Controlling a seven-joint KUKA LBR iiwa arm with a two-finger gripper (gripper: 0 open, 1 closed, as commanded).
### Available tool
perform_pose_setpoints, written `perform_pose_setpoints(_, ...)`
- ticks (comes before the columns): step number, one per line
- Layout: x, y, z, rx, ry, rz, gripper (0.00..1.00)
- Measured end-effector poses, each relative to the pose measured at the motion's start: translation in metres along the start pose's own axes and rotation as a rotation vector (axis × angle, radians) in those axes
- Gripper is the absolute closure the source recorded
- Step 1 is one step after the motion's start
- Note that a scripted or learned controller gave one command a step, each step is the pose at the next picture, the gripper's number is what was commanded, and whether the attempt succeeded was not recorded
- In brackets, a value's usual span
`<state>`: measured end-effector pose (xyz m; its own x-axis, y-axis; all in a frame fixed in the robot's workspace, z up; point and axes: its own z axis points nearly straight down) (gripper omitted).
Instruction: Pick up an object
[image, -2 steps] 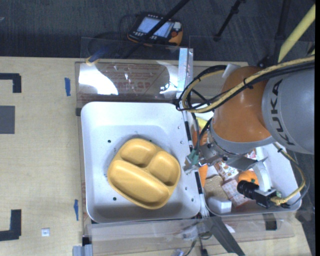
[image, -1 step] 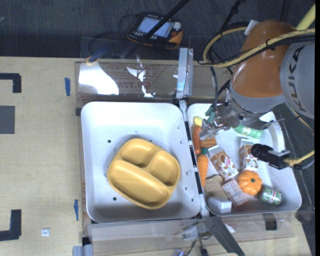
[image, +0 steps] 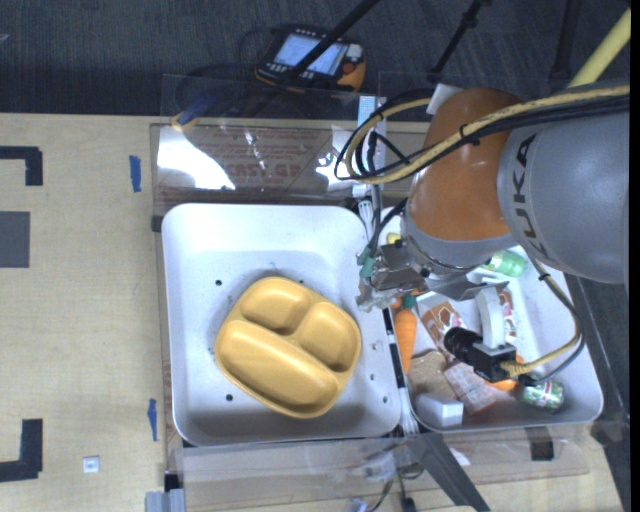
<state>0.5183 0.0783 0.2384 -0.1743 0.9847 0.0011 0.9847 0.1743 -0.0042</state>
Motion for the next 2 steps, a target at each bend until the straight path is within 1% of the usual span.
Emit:
perform_pose_setpoints(1, -0.009, -0.021, 0.020, 0.000, 0.000, -0.155, 1.00)
perform_pose_setpoints(2, -0.049, 0.065, 0.016, -0.007, -0.003, -0.179, 1.00)
